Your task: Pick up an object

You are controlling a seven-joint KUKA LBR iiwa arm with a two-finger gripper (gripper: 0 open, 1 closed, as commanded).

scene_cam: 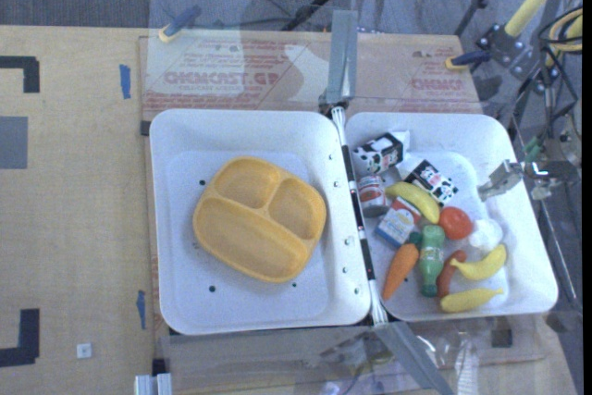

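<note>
The right bin holds a pile of toy foods. A cow-patterned carton lies near its back left, and a second black-and-white carton lies to the right of it. Below them are a banana, a small jar, a red tomato and a small box. Nearer the front lie a carrot, a green bottle, a white lump and two yellow pieces.
The left bin holds a yellow divided plate, tilted slightly. A grey metal bracket overhangs the right bin's right rim. Stand legs and cables crowd the floor behind and to the right of the bench.
</note>
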